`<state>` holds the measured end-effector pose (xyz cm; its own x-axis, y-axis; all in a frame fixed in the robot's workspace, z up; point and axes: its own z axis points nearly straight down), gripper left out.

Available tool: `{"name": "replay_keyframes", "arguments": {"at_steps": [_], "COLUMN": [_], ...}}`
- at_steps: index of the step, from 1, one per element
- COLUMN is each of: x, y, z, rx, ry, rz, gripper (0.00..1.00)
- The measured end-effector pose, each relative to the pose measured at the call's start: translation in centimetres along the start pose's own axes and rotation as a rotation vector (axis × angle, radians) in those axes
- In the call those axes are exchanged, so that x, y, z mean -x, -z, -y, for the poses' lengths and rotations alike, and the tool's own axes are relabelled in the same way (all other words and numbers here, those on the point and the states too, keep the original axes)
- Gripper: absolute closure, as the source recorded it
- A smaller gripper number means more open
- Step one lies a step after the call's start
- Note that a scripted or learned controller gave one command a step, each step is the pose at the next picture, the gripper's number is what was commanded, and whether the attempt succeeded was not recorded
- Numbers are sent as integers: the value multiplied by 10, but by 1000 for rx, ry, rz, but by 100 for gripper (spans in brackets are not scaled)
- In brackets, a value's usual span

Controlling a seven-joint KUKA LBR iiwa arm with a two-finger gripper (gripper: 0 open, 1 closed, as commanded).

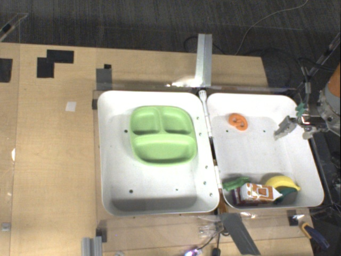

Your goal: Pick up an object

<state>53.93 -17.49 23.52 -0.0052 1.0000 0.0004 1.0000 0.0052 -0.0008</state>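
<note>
2 white bins side by side on bench. Left bin (114,191): green divided plate (161,134). Right bin (314,183): orange disc (237,121) near back; carton (259,193), banana (282,183), green item (233,184) clustered at front edge. Gripper (290,124) at right rim, nothing held; finger spread unclear.

The scene is lit evenly from overhead. Bright glare is seen on the white bins (160,204), with soft shadow along their near walls. The carpet beyond the table (48,159) is rendered dim. Slight softness is noted throughout.
</note>
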Motion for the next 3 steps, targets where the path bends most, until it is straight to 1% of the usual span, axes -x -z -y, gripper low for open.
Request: {"name": "replay_keyframes", "arguments": {"at_steps": [1, 2, 3], "x": [19, -11, -11], "y": [40, -123, -123], "z": [43, 8, 8], "rx": [1, -2, -1], "ry": [-192, -42, -42], "rz": [1, -1, -1], "gripper": [0, 0, 0]}}
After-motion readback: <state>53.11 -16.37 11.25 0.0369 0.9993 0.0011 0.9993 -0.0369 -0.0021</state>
